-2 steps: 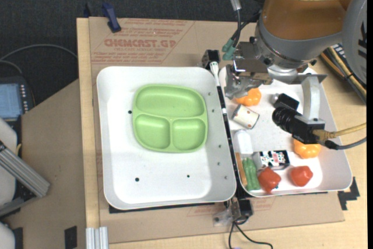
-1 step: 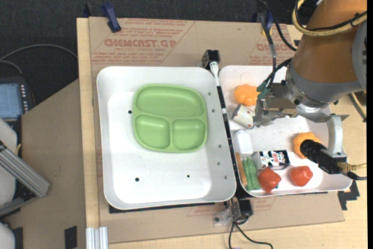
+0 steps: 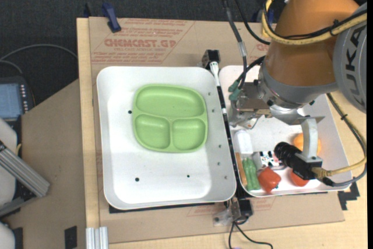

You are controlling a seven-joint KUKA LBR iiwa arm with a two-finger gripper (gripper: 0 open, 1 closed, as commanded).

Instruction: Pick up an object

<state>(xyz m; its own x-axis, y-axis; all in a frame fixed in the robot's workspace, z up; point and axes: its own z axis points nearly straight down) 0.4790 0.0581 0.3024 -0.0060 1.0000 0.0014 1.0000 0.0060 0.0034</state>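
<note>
Orange-banded arm (image 3: 309, 26) hangs over the right bin (image 3: 232, 74), its tool (image 3: 247, 116) near the bin's left wall; whether spread or pressed together, I cannot tell. A white object (image 3: 242, 141), a green object (image 3: 250, 171) and a red object (image 3: 268, 179) lie near it in that bin.

- The arm (image 3: 309, 26) hid most of the right bin (image 3: 337, 134) and ran off the right edge.
- An orange thing (image 3: 298, 141) lay half hidden behind the arm.
- A black-and-white thing (image 3: 267, 158) was too small to identify.
</note>
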